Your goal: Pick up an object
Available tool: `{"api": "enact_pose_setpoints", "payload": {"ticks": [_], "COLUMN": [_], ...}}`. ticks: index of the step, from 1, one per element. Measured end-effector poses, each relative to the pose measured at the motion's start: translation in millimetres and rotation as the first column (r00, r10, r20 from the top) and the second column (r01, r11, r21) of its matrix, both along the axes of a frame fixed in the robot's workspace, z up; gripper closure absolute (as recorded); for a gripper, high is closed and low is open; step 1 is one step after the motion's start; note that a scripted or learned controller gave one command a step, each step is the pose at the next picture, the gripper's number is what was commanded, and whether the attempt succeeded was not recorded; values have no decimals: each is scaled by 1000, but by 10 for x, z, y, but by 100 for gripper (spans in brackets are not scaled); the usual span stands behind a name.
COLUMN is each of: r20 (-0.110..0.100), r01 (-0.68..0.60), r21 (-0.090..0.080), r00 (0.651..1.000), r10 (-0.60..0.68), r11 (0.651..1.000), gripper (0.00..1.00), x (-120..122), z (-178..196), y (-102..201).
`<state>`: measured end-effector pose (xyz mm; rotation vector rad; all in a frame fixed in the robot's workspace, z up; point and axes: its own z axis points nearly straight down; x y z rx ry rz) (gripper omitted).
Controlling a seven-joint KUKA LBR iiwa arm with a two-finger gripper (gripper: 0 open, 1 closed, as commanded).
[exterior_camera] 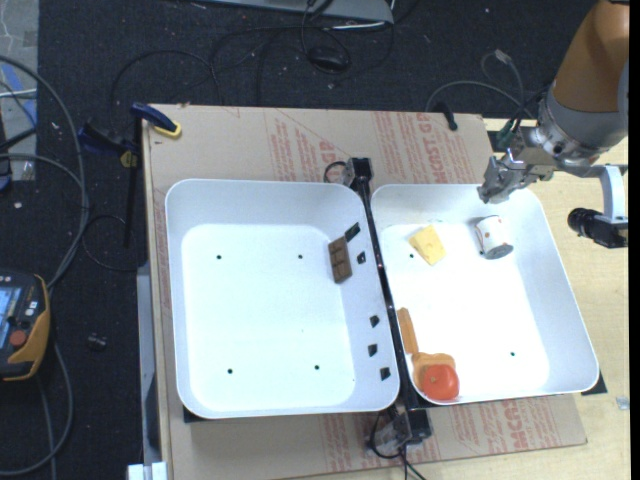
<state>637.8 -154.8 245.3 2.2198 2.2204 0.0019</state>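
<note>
My gripper (497,190) hangs over the back edge of the right bin (560,298), just above and slightly behind a small white cylinder (491,236) that lies in the bin's far part. Nothing shows between its fingers. A yellow block (428,245) lies to the left of the cylinder. An orange-handled tool with a red round end (432,368) rests in the near left corner of the right bin. A brown rectangular piece (341,259) leans at the right wall of the left bin (200,208).
The two white bins sit side by side on a cardboard sheet (300,138). A black divider strip (378,288) runs between them. Cables lie on the dark floor behind and to the left. A yellow-handled clamp (155,120) sits at the cardboard's far left corner.
</note>
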Motion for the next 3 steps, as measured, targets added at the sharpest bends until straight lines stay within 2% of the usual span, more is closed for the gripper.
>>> {"api": "enact_pose_setpoints", "payload": {"ticks": [2, 3], "r20": [-2, -3], "r01": [-4, -3], "r21": [1, 1], "r00": [1000, 1000], "r10": [4, 3], "r11": [1000, 1000], "gripper": [100, 100], "x": [27, -38], "z": [113, 70], "y": [1116, 1651]}}
